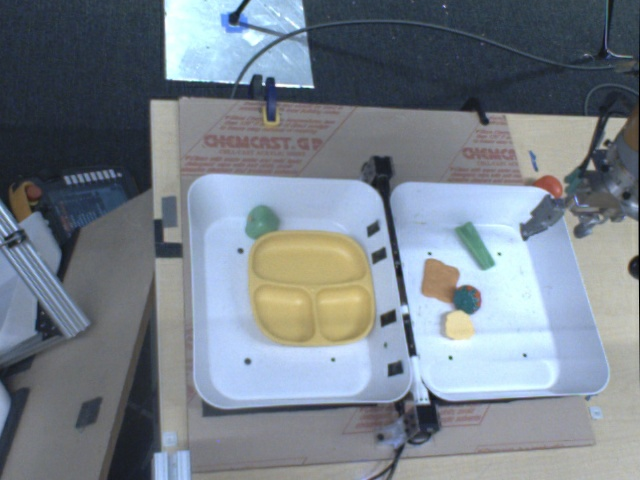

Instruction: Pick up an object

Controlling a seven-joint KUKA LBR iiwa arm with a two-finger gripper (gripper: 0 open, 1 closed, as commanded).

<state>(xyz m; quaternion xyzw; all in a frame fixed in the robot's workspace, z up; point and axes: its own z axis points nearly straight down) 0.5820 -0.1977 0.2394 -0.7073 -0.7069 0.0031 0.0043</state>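
The right bin (pixel 560 358) holds a green stick (pixel 476 245), an orange flat piece (pixel 439 279), a small teal and red ball (pixel 467 298) and a pale yellow round piece (pixel 459 325). They lie in the bin's left half. My gripper (pixel 556 228) hangs over the bin's upper right corner, open, with nothing between its fingers. One finger (pixel 537 219) points down-left toward the green stick, a short way from it. A small red-orange object (pixel 547 184) sits at the bin's far rim just behind the gripper.
The left bin (pixel 215 368) holds a yellow divided tray (pixel 308 286) and a green ball (pixel 262 220) behind it. A black hinge strip (pixel 392 268) runs between the bins. Cables cross the dark floor beyond the bench.
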